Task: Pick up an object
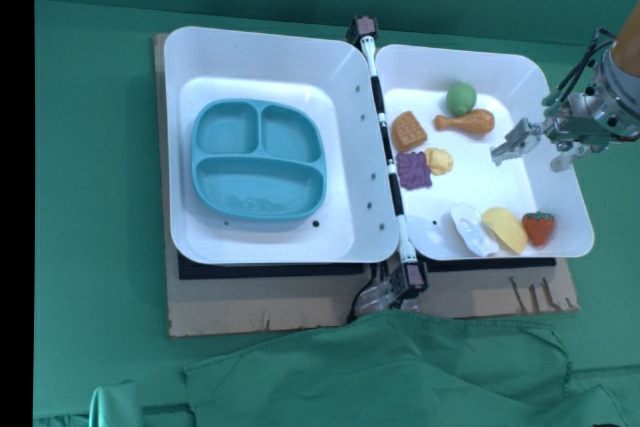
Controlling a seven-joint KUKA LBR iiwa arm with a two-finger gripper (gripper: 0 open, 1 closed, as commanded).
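1. At the far left, the green tabletop (90, 165) carries a brown cardboard sheet (220, 310), and the two white bins sit on that.
2. The left bin (250, 55) holds a teal divided plate (259, 159) with three compartments, lying flat in the middle of the bin.
3. A black-and-white striped bar (385, 150) runs along the seam between the bins.
4. The right bin (500, 70) holds all the toy food. Just right of the seam lie a brown waffle (408, 130), a purple piece (413, 170) below it, and a small yellow piece (439, 160) touching the purple one's right side.
5. Toward the back sit a green ball (461, 98) and an orange drumstick (467, 122), close together.
6. Along the front edge lie a white piece (467, 228), a yellow wedge (505, 229) and a red strawberry (539, 227), side by side.
7. My tool (538, 147) hangs over the right part of the right bin, right of the drumstick and above the strawberry, its fingers (510, 143) spread apart with nothing between them.
8. Rumpled green cloth (400, 375) lies along the front of the tabletop.
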